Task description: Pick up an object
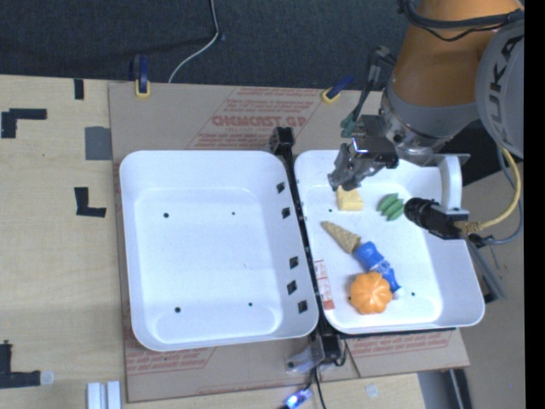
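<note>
The pale yellow block (349, 199) lay at the right bin's (460, 313) far-left part, just under my gripper (345, 180). I couldn't tell my jaw opening or any hold. Closing off-centre could push it away.

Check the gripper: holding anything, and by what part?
Cannot tell. The gripper sits just above the yellow block in the right bin, and no object is visible between its fingers.
</note>
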You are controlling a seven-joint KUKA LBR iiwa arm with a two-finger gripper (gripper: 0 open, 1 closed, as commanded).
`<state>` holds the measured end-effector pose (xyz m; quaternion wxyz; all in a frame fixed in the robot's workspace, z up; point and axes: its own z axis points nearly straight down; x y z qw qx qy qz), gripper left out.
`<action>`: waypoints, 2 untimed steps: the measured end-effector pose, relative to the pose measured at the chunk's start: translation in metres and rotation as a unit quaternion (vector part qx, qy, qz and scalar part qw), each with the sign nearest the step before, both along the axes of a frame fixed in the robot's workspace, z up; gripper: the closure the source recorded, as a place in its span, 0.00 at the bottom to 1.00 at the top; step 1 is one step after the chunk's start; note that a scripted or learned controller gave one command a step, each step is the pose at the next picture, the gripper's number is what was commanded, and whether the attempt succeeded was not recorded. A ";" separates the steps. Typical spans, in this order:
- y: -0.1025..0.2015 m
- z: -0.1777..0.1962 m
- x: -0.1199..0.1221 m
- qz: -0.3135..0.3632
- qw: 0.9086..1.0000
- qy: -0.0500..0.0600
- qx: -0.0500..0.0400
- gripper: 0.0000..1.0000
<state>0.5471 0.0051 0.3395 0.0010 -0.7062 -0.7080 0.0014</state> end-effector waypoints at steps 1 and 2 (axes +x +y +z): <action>0.013 0.038 0.046 0.000 1.000 -0.004 0.000 1.00; -0.047 -0.023 0.009 -0.004 1.000 0.002 -0.001 1.00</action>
